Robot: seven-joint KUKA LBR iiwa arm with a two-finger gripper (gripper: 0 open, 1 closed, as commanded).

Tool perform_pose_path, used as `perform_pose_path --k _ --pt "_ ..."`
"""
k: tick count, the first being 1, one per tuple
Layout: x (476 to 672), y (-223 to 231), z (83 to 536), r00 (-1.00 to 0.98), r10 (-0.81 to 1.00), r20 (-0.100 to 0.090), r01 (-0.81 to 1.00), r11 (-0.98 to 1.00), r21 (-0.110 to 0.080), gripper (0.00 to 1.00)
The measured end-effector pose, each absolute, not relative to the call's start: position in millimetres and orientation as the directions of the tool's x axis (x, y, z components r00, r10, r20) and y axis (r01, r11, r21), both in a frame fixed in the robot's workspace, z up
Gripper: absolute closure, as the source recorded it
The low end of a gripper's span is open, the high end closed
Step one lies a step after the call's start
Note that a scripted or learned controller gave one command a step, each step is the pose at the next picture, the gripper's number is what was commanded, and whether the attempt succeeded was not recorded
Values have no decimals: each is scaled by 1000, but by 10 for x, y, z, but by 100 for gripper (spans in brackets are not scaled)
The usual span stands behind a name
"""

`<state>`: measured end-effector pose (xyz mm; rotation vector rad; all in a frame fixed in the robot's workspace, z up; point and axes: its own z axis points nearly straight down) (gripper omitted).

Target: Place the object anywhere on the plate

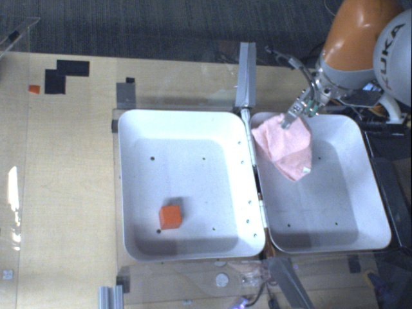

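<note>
While gripper point(291, 119) pinches it, pink cloth point(287, 148) hangs diagonally, lower-right.

I'm seeing a small orange block point(170, 217) sitting flat near the left bin's point(135, 172) front. A crumpled pink cloth point(286, 149) is hanging at the right bin's point(360, 192) rear-left corner.

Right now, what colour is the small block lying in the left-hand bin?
Orange-red. The small cube-shaped block shows plainly in the camera view, near the front of the left white bin.

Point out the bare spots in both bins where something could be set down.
Left bin: bare everywhere except its front left, where the orange block sits. Right bin: front half and right side bare; the back left is crowded by the pink cloth and gripper.
</note>
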<state>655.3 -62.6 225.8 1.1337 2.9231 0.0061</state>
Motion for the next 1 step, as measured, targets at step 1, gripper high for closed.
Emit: perform_pose_path --k 1 --pt "6395 -57 2196 -944 330 -4 330 944 3 100"
